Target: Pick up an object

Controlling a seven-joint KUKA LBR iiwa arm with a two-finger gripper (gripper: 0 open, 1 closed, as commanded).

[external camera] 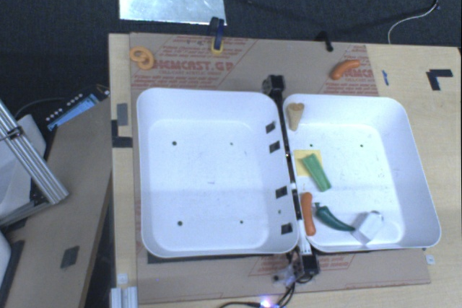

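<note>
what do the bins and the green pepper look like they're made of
Bins: probably thin moulded plastic, matte white, with rounded corners and raised rims. Green pepper: likely toy plastic, given its uniform dark green and smooth look; too small to tell for sure.

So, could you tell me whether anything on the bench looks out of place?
Yes: two toys lie outside the bins on the cardboard, a pretzel near the far left corner and a sausage beyond the right bin. A carrot also rests against that bin's left wall.
</note>
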